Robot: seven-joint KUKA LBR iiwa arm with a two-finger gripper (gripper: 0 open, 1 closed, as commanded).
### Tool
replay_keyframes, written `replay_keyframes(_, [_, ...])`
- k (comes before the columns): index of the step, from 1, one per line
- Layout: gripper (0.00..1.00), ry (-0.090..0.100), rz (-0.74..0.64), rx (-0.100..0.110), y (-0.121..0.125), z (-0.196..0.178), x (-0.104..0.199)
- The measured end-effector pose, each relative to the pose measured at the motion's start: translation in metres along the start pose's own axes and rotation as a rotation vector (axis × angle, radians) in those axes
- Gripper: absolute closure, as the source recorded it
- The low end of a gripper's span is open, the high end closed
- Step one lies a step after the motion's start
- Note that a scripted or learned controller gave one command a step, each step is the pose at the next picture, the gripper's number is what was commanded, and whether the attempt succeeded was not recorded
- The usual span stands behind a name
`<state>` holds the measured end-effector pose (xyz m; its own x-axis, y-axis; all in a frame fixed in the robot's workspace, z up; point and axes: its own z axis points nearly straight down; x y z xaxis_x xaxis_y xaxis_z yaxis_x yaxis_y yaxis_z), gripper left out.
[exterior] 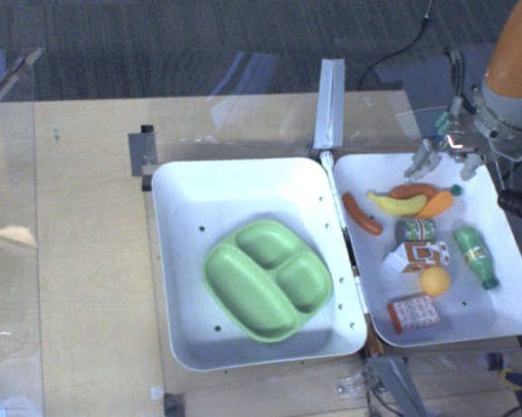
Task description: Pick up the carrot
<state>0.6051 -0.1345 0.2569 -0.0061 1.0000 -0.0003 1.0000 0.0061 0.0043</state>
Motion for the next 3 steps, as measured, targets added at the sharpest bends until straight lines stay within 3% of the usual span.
replay_keyframes(1, [0.00, -0.001, -0.267, -0.003, 0.003, 0.140, -0.026])
replay_keyframes(2, [0.00, -0.002, -0.472, -0.001, 0.031, 0.167, -0.047])
replay_keyframes(3, [1.00, -0.006, -0.475, -0.013, 0.034, 0.155, -0.045])
